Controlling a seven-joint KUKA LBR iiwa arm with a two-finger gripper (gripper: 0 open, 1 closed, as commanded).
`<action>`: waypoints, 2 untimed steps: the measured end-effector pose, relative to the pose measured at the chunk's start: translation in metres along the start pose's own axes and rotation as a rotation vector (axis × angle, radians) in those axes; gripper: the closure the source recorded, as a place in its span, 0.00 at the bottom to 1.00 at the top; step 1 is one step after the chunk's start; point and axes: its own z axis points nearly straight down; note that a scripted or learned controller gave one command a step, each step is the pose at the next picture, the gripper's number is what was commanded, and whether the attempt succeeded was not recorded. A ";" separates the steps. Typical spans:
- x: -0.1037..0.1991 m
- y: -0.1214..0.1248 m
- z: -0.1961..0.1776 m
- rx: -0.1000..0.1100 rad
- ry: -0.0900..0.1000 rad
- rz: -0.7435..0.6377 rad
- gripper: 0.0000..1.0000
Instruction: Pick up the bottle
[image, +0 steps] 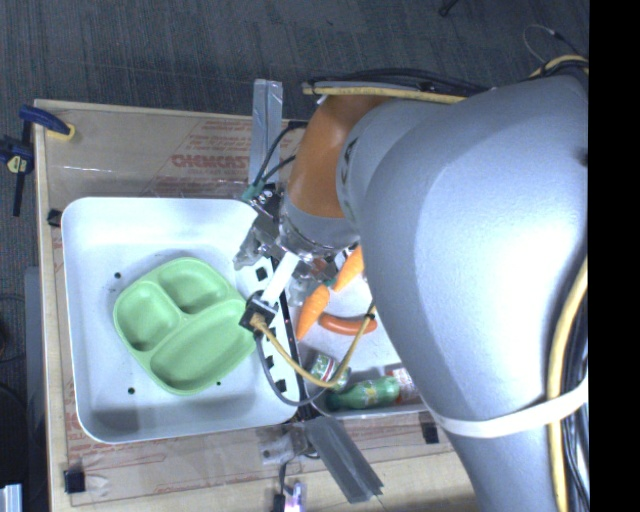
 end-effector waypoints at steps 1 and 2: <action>0.067 -0.051 0.051 0.003 -0.004 0.411 0.00; -0.032 -0.014 0.000 0.004 -0.002 0.396 0.00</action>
